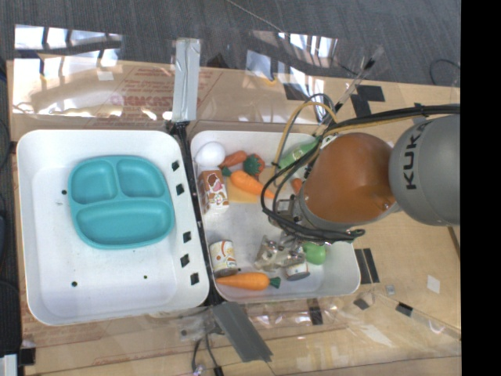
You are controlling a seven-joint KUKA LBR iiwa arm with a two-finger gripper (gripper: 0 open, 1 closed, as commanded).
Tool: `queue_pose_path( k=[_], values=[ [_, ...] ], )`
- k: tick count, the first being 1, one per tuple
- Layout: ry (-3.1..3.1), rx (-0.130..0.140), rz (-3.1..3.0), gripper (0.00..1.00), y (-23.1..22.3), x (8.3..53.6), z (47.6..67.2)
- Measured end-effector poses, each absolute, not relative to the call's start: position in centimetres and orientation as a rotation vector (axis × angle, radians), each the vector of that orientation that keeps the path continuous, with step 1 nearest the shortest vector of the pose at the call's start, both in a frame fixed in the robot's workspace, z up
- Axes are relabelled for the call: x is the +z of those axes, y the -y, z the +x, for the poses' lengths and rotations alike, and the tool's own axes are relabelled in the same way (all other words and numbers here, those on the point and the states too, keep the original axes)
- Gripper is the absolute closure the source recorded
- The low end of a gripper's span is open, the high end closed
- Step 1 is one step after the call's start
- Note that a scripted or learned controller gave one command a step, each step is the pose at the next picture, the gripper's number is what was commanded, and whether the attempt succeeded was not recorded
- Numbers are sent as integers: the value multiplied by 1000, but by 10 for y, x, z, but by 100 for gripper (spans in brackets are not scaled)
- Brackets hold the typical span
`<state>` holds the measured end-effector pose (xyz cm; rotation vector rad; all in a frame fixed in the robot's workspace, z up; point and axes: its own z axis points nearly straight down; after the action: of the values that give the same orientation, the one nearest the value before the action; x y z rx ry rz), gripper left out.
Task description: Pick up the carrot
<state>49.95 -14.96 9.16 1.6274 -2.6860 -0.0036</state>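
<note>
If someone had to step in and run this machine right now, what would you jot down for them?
Pincer: low in the right bin, near its front wall; I cannot tell whether it is open or shut, and nothing shows between its tips.
Carrots: one lies along the front wall of the right bin, just left of the pincer; another lies further back among the other toy food.
The teal tray sits in the left bin.
Done: the arm is over the right bin.
Left: grip a carrot and lift it.
</note>
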Motion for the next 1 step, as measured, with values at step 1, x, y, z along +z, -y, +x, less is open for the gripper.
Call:
queue_pose_path(
  k=[1],
  values=[
    [2548,5,1843,100,193,166,478]
  ],
)
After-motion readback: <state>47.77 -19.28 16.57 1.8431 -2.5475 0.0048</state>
